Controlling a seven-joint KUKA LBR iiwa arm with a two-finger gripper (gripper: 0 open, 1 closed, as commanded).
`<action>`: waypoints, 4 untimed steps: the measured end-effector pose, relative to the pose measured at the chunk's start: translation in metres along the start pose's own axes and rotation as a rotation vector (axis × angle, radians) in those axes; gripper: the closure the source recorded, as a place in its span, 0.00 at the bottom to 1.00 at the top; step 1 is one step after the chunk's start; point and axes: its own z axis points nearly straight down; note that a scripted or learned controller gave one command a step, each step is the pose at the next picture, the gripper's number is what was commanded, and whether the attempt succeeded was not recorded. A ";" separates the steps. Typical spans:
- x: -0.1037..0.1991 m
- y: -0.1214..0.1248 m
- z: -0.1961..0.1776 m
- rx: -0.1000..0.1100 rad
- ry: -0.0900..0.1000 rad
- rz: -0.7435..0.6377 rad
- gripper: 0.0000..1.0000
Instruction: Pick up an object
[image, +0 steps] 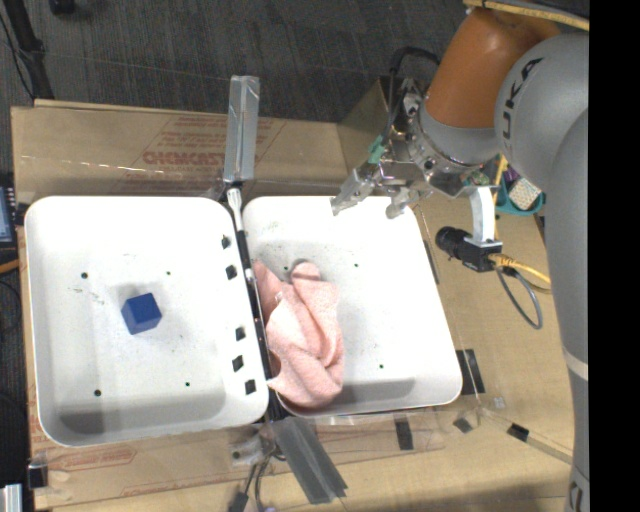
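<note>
Pink cloth (303, 335), crumpled, against right bin's (400, 300) left wall. Blue cube (142, 312) in left bin (60, 300). I log fingers (352, 192) spread wide, holding nothing, above right bin's far edge.

We see a solid blue cube (142, 312) in the plain white left bin (60, 240), and a pale pink cloth (305, 335) in the white right bin (400, 300). We note brown cardboard (130, 150) with red print, and an orange-banded grey arm (500, 70).
</note>
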 end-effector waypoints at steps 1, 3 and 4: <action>-0.030 -0.034 0.129 0.002 0.001 -0.017 0.00; 0.019 -0.015 0.195 0.001 0.000 -0.022 0.00; 0.019 -0.014 0.184 0.003 0.000 -0.027 1.00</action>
